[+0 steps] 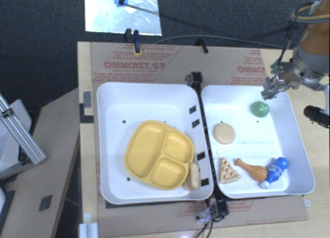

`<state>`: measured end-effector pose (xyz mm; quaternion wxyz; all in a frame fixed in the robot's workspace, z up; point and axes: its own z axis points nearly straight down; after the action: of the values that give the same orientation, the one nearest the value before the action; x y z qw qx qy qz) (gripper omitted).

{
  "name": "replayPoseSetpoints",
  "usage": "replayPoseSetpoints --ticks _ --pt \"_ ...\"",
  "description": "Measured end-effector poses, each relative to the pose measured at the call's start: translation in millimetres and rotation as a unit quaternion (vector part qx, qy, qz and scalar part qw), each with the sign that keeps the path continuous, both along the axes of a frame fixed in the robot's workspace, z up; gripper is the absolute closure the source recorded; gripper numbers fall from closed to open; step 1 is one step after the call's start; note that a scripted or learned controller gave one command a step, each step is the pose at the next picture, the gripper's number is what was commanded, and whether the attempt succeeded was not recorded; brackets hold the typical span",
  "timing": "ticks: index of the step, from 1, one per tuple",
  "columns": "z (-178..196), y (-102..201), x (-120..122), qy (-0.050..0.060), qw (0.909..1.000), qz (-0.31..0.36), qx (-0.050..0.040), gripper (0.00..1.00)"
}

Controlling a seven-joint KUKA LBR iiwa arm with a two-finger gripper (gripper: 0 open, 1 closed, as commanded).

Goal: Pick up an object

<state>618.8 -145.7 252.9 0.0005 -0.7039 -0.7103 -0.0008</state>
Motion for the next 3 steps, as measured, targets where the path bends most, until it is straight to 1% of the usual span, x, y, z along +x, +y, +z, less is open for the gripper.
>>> replayPoseSetpoints --ticks 1,3 --pt "-14.0 48.2 -13.0 0.000 1.0000 0.000 0.0002 1.00" --pt "-1.9 157.0 -30.0 0.000 1.0000 0.001 0.0002 1.00"
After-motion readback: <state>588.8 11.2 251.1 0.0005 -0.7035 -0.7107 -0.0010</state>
